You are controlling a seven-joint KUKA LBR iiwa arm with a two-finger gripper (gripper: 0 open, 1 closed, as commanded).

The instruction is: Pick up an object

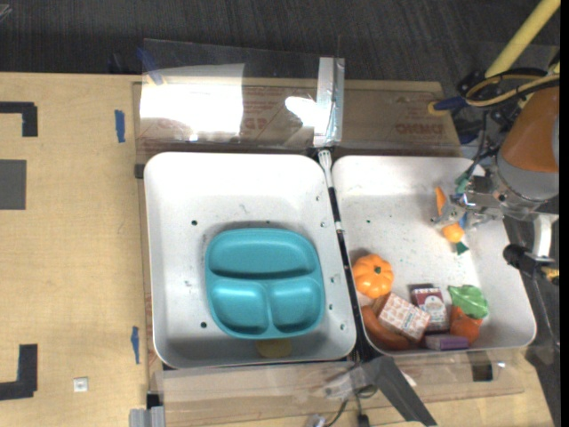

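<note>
The grey robot arm with its orange band reaches in from the right, and its two-finger gripper (455,216) hangs over the upper right part of the shallow white right-hand bin (391,181); a small orange and green toy carrot (454,235) sits right at the tips, but whether it is pinched between them or only lying on the bin floor just beneath cannot be told, nor how wide the gripper stands. The likely risk is a miss: the carrot is small and narrow, so a slightly off-centre close could nudge it aside or let it slip out on the lift. Further out, along the near edge of the same bin, lies a cluster of other pickable things: a small orange toy pumpkin (373,275), a patterned pink and white box (404,317), a dark red packet (428,299) and a green leafy toy on an orange base (468,306), crowded close together, which would make a clean grasp there harder. The shallow white left-hand bin (178,194) holds a teal plastic divided plate (263,279)
</note>
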